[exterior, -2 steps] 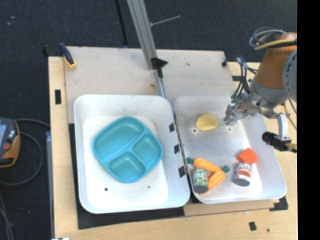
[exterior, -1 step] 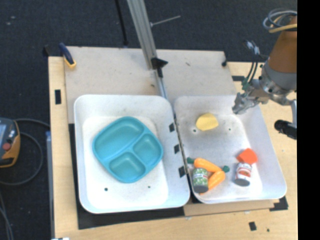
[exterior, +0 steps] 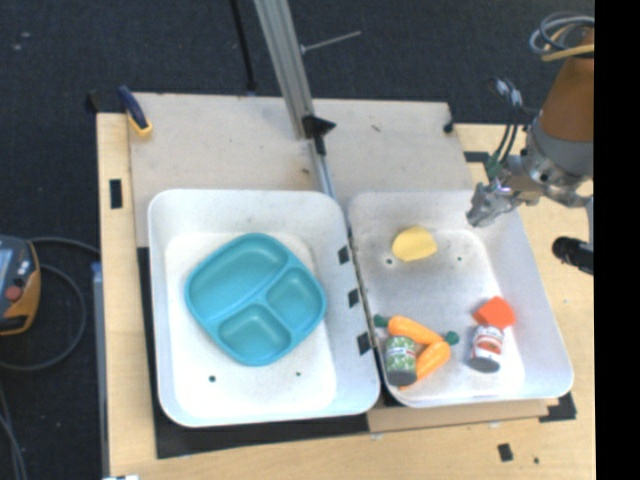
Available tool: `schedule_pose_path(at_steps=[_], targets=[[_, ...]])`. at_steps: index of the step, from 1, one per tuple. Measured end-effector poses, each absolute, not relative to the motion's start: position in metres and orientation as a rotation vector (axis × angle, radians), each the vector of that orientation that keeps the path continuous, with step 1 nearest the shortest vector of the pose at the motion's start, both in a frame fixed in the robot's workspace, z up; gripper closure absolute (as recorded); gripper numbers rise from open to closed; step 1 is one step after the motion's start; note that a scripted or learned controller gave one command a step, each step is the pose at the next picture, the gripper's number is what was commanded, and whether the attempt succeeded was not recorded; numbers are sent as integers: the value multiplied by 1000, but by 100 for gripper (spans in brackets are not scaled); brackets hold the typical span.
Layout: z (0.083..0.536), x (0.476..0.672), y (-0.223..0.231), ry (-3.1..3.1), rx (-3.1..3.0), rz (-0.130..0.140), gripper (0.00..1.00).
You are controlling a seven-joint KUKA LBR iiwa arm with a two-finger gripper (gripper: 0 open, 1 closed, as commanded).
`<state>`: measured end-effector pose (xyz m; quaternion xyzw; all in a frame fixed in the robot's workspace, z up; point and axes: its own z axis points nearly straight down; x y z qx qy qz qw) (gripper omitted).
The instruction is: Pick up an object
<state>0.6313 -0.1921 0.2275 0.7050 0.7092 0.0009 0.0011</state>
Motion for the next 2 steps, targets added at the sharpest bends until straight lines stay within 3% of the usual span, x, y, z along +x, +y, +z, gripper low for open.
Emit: schedule_pose_path(at_steps=[1, 2], targets=[[234, 621, -139, 2229, 2214, 3, 100], [238, 625, -76, 2230, 2213, 4, 100]])
